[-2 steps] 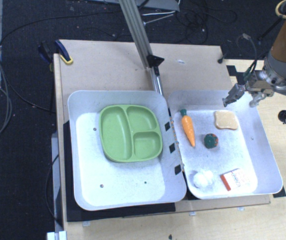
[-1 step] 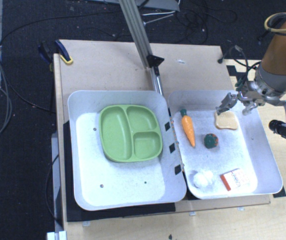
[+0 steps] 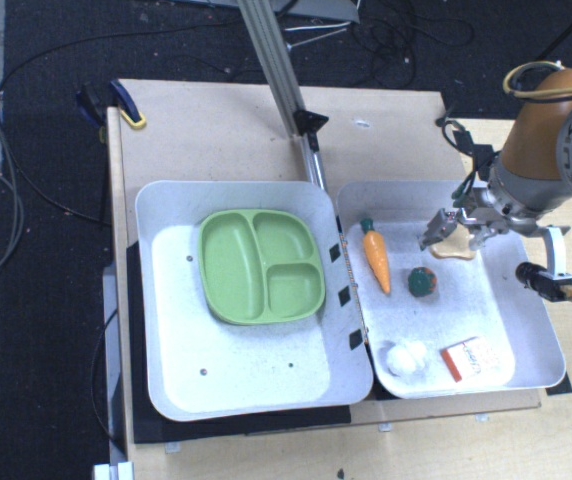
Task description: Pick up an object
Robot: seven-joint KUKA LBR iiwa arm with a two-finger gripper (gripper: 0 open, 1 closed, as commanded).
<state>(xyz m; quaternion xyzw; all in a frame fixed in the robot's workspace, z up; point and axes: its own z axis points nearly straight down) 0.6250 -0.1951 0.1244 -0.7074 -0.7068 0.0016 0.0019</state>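
The grey arm (image 3: 556,143) with its orange band reaches in from the right and bends down over the right bin (image 3: 526,313). Its claw (image 3: 458,228) hangs low with its fingers spread a little, over a tan flat thing (image 3: 454,250); I cannot tell if it grips it. Left of the claw lies a toy carrot (image 3: 377,259). Just below-left sits a green ball (image 3: 422,281). Farther down are a white lump (image 3: 406,357) and a red-and-white box (image 3: 471,358). Far left, a green divided plate (image 3: 262,266) rests in the left bin (image 3: 166,368) on the wooden bench (image 3: 216,133).
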